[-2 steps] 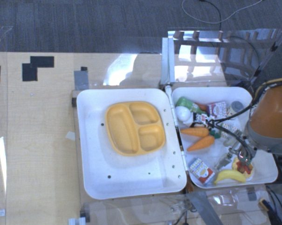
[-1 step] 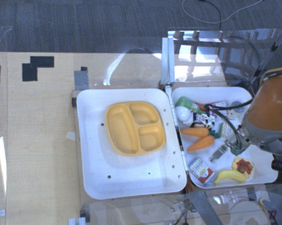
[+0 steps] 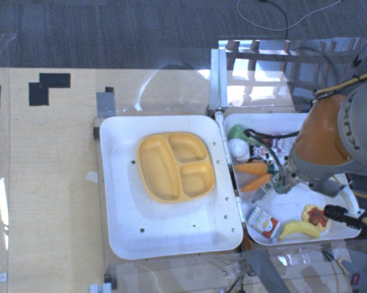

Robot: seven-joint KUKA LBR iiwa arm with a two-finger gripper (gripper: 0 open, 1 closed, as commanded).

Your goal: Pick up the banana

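Crowded right bin (image 3: 351, 225): carton (image 3: 261, 222) just left of banana (image 3: 299, 229), red-yellow item (image 3: 314, 216) touching above. Open floor between banana and carrots (image 3: 253, 175).

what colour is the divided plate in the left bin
Yellow-orange, plain with no pattern; the divided plate shows clearly in the camera view.

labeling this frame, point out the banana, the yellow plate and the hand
banana (image 3: 299, 229): camera view, middle of its curved body
yellow plate (image 3: 155, 172): camera view, floor of its long left compartment
hand (image 3: 280, 184): camera view, tip above the carrots
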